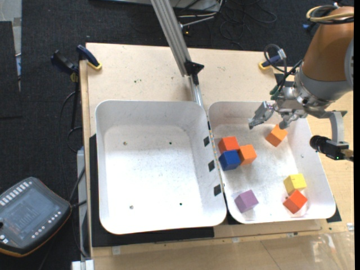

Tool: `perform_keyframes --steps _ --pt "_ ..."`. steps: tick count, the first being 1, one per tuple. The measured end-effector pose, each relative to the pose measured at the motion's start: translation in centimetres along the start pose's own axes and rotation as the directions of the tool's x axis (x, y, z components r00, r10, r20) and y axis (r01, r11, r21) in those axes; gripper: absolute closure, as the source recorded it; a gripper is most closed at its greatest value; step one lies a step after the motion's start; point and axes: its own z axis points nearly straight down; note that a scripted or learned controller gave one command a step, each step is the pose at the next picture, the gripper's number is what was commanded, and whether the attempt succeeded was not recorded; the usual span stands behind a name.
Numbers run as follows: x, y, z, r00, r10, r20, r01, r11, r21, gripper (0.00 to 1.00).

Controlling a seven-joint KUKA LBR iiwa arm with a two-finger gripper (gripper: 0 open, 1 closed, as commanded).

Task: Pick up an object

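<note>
Four orange cubes (275,135); three others

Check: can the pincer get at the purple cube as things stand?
Probably yes. The purple cube sits apart from the other cubes near the right bin's front wall, open from above; the pincer hovers at the far end.

Arm (328,49): grey, orange band above wrist, entered from right, angled down-left. Gripper (271,117): held low, fingers (260,117) spread apart, nothing seen between them.
</note>
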Motion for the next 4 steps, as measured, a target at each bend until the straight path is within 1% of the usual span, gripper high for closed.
perform_keyframes --steps 1,2,3,4 --pt "0.0 0.0 0.0 1.0 0.001 0.0 -0.001 1.0 -0.001 0.0" --pt "1.0 0.1 5.7 1.0 0.0 -0.001 0.0 1.0 0.005 0.0" --pt "0.9 -0.5 11.9 1.0 0.004 -0.001 -0.004 1.0 0.004 0.0" --pt "0.8 0.2 13.1 1.0 0.001 0.004 -0.001 1.0 -0.022 0.0"
